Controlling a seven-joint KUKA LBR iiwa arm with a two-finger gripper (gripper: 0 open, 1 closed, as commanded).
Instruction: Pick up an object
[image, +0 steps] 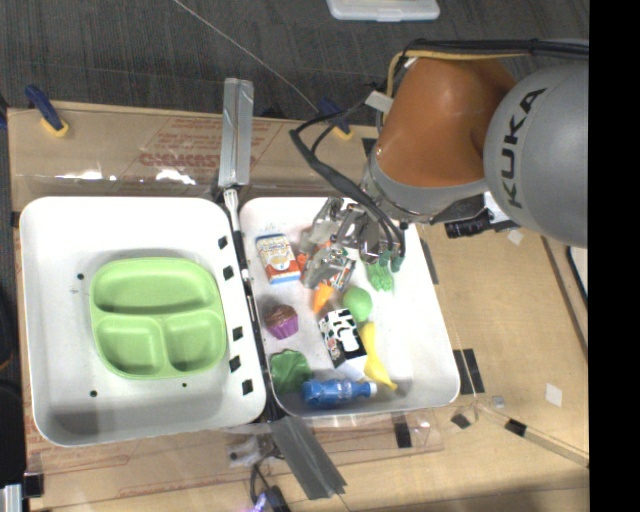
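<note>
- The gripper (338, 250) hangs low over the far part of the right bin (432, 330), its metal fingers pointing down and toward the left; how wide they stand I cannot tell, because the wrist and clutter blur them together.
- Nothing shows between the fingers, so I judge that no object is held yet.
- The nearest candidate is the small orange piece (321, 297) — it lies just beside the fingertips, on their near side, touching or almost touching them.
- The milk carton (277, 257) stands to the gripper's left, close to the divider, with its long axis running far to near.
- The green round fruit (358, 302) sits just near and right of the fingertips; the black-and-white box (341, 334) and yellow banana (374, 358) lie further toward the near edge, both long axes running far to near.
- The purple cup (282, 320), green pepper (289, 369) and blue bottle (337, 391) are well apart from the gripper, at the near end.
- The left bin (50, 300) holds a green divided tray (157, 316).
- Judgement: the coming move turns on a short drop toward the near side — onto the orange piece.
</note>
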